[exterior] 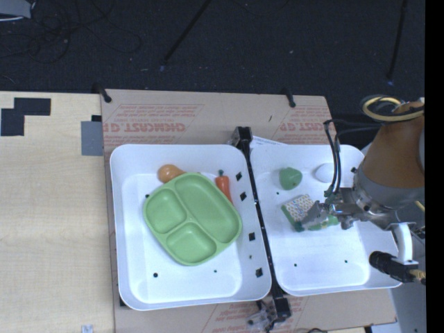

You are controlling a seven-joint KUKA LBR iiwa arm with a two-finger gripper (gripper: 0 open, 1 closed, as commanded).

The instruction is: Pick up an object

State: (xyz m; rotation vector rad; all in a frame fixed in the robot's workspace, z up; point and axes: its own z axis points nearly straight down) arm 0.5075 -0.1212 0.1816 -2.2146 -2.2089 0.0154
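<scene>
In the right bin (326,276) lie a speckled sponge with a green edge (297,206), a green rounded object (291,178) and a small white object (324,173). My gripper (320,218) is low in this bin, reaching in from the right. It sits right against the sponge's right side, at its lower right corner. The wrist and cables hide its tips, and no object is visibly held.
The left bin (139,269) holds a green divided plate (192,218), an orange ball (168,173) and a red-orange carrot-like piece (223,184). A black divider (254,214) runs between the bins. The arm's bulky body (392,165) covers the right bin's right edge.
</scene>
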